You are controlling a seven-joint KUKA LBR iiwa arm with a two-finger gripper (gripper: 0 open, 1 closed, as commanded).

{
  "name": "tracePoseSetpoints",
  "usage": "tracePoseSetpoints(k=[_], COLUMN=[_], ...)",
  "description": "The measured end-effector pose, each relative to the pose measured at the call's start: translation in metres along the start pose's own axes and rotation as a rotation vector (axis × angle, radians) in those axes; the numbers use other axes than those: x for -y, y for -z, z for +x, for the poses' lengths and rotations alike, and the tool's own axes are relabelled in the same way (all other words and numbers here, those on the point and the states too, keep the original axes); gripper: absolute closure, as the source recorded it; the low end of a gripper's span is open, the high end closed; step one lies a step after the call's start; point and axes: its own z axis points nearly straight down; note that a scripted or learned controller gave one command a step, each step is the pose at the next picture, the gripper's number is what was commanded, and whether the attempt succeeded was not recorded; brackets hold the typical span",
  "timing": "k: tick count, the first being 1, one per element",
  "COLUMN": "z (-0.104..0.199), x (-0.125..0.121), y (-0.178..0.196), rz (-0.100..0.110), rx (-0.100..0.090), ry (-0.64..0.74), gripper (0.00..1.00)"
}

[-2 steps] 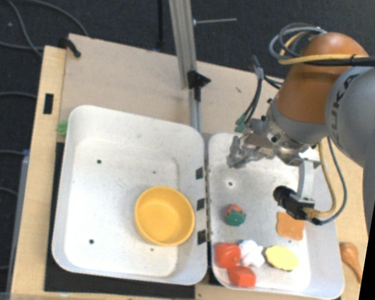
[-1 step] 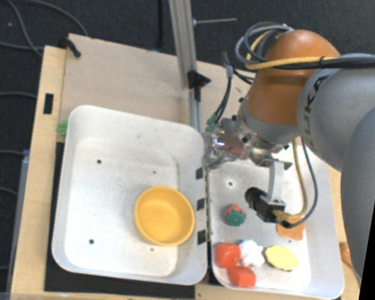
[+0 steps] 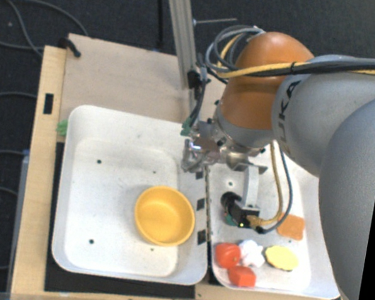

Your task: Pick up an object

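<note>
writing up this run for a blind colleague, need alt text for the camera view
A grey arm with an orange band reaches in from the right, its hand low over the divide between two white bins. The left bin holds a yellow bowl; the right bin holds red pieces, a white piece, a yellow piece and an orange piece.

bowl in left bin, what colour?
Yellow; the bowl shows clearly in the camera view.
</note>
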Motion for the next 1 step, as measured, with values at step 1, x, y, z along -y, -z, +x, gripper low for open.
tracePoseSetpoints(k=[1], z=[-0.0028], x=[-0.0005], y=[0.0], rz=[-0.001], rx=[0.0], ry=[-0.006], gripper=[0.0])
